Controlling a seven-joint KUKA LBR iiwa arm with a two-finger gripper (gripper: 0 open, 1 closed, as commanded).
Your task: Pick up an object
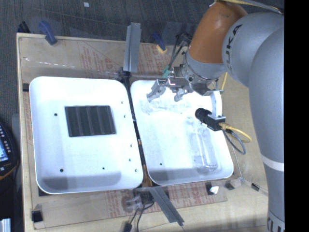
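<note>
The left bin (48, 151) is open floor all round the dark ribbed slab (90, 120) lying flat at its middle. In the right bin (164, 153) the near-left floor is free; a clear plastic bottle (203, 149) (hard to make out) lies along the right wall, and the arm (251, 47) overhangs the far corner.

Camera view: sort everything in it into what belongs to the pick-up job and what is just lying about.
Job in hand:
gripper, open above the right bin
clear bottle-like thing in that bin
dark ribbed slab in the left bin

Lying about:
blue clamp at the bench's far edge
screen device at the left edge
</note>
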